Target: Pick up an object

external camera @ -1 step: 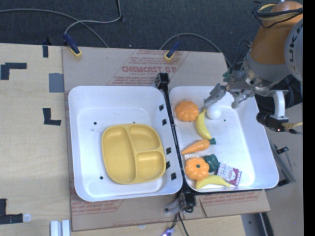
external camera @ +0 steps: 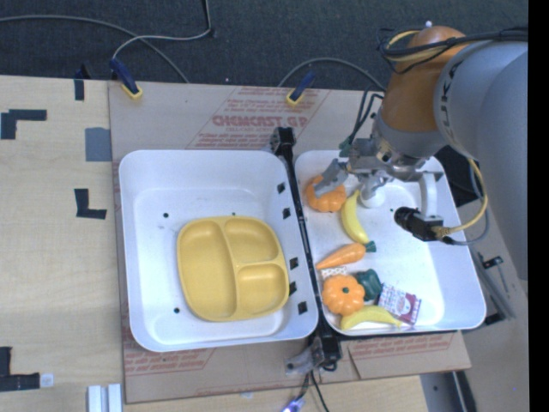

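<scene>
The arm [external camera: 463, 93] comes in from the right and bends down over the right-hand bin [external camera: 450, 269], its orange band sitting high above the wrist. The gripper [external camera: 360, 183] hangs low over the far end of that bin, right among the toy food, but from this angle its tips run into the clutter and I cannot tell how the jaws stand, or whether anything sits between them. Just beside it, toward the divider, lies an orange rounded piece [external camera: 325, 197], possibly a small squash, touching or nearly touching the gripper's near side. A yellow banana [external camera: 352, 220] lies just below the gripper, curving toward the bin's middle. Further down comes a carrot [external camera: 343, 255] lying crosswise, then a little orange pumpkin [external camera: 343, 293] with a dark green piece [external camera: 370, 283] tucked against it, a second banana [external camera: 371, 318] along the near wall, and a small printed packet [external camera: 400, 305] beside that. The left-hand bin [external camera: 146, 230] holds a yellow divided plate [external camera: 232, 267], three compartments, lying flat and slightly turned. Both bins rest on a cardboard sheet [external camera: 249, 118] clipped at its far edge.
</scene>
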`<act>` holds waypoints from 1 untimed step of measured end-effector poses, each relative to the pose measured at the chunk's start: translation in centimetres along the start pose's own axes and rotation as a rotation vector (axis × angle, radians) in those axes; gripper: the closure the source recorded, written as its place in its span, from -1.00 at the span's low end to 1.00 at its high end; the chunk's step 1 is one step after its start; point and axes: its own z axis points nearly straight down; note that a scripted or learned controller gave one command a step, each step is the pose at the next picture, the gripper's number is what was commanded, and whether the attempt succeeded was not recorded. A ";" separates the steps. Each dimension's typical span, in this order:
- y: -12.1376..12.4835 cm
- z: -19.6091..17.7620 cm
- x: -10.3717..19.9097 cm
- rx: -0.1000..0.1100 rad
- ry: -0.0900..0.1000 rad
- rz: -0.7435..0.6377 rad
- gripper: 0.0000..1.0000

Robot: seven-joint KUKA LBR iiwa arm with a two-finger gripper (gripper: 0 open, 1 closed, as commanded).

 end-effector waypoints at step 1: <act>2.6 9.7 -3.0 -0.007 -0.001 0.001 -1.00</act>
